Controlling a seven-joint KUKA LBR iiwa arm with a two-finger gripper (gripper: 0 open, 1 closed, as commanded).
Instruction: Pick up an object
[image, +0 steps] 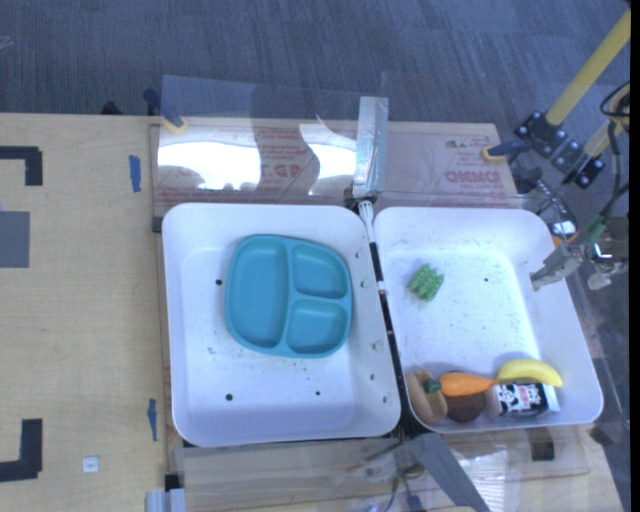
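Camera view: the right bin (560, 330) is the landmark. Along its near wall lie a carrot (465, 383), a banana (530, 372) and a small black-and-white carton (522, 399) — close together. A green piece (426, 282) sits toward its far left. The end effector (560, 262) hangs over its right rim — its grip cannot be told. Left of it, a teal divided plate (288, 296) lies in the left bin (190, 330).

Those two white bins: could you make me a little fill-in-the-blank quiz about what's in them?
1. The blue divided plate lies in the ____ bin.
2. The plate has ____ compartments.
3. The banana lies in the right bin, just above a small ____-patterned carton.

Missing words: left; three; cow
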